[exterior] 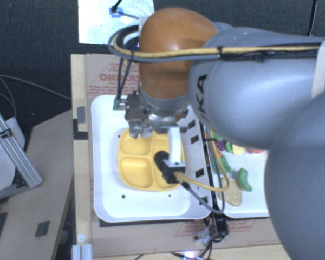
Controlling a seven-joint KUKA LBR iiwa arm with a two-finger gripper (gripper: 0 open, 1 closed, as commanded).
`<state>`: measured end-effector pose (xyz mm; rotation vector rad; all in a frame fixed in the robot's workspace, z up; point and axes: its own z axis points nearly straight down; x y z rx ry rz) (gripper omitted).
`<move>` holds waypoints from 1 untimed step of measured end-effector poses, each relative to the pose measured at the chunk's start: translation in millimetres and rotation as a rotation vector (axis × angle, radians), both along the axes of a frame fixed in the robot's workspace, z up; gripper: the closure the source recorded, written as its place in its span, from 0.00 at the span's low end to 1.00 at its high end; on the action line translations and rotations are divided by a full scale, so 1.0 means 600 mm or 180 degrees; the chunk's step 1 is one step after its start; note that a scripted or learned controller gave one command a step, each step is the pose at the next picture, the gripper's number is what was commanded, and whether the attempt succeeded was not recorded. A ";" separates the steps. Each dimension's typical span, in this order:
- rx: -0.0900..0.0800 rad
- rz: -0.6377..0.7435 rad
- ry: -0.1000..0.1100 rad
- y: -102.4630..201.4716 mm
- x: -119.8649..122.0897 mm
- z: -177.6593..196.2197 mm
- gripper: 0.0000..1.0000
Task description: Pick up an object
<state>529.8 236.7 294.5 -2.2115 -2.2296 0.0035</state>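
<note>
A yellow divided tray [134, 169] lies in the left white bin [105, 145], near its middle. My gripper [142, 129] hangs low over the tray's far edge, under the orange wrist band. The arm's body hides the tray's far part and right side. In the right bin [257, 210] lie small things: a green piece [244, 179], a tan flat piece [234, 195] and a purple and green bit [223, 145], all apart from my gripper.
The big grey arm covers most of the right bin and the upper right of the view. A yellow cable [206, 186] and black cables run down between the bins. A metal frame [11, 150] stands at the left, off the bench.
</note>
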 end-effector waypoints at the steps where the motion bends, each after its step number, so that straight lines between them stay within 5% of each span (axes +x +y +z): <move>1: 0.0027 -0.0009 -0.0074 -0.005 0.068 0.273 1.00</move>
